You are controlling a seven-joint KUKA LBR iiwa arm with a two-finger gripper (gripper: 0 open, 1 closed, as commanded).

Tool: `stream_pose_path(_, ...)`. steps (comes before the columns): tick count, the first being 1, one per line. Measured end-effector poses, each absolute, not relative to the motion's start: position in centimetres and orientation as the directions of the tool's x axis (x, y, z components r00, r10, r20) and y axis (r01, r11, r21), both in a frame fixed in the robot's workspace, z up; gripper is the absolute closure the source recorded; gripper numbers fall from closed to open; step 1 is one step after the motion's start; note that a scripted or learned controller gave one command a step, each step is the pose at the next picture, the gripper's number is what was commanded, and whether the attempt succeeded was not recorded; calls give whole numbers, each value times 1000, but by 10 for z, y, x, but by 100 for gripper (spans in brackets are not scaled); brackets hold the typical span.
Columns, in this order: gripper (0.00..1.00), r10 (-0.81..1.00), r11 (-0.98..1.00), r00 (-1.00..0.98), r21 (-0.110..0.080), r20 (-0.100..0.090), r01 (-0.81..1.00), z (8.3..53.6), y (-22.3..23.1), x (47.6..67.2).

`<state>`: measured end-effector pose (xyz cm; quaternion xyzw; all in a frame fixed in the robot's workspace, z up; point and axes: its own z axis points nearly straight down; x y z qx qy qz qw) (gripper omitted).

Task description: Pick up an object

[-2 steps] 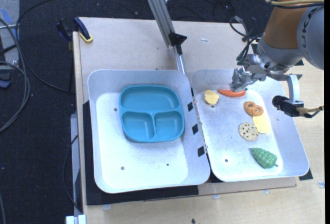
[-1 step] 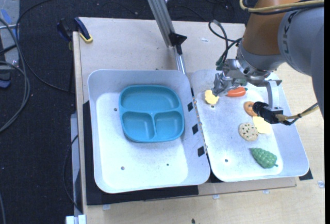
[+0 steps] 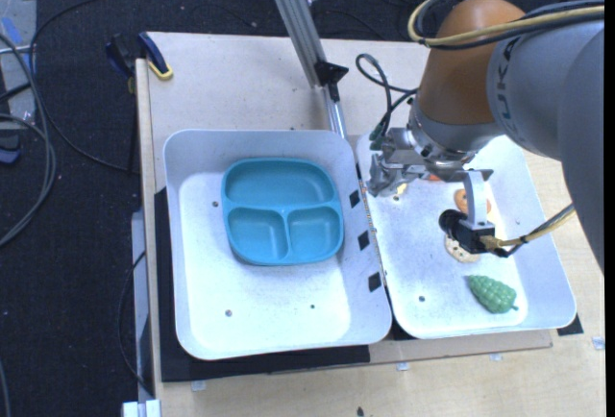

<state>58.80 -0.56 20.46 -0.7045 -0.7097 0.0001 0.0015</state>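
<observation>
My gripper (image 3: pixel 387 177) hangs low over the upper left corner of the right bin (image 3: pixel 538 213), close to the wall shared with the left bin. A bumpy green object (image 3: pixel 492 293) lies near the right bin's front right. An orange and cream object (image 3: pixel 463 202) sits mid-bin, right of the gripper and partly hidden by the wrist hardware. A small orange bit (image 3: pixel 434 177) peeks out under the wrist. None of these objects touches the gripper.
In the left bin (image 3: pixel 192 309), a blue three-compartment plate (image 3: pixel 283 210) lies toward the back. A slanted metal pole (image 3: pixel 293 2) runs down to the gap between the bins. The bulky grey arm (image 3: pixel 548 69) covers the right bin's back right.
</observation>
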Motion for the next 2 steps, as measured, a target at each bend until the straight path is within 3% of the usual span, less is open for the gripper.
stream_pose_path(2,100,1000,9,-9,1,2,1000,227,92,555)
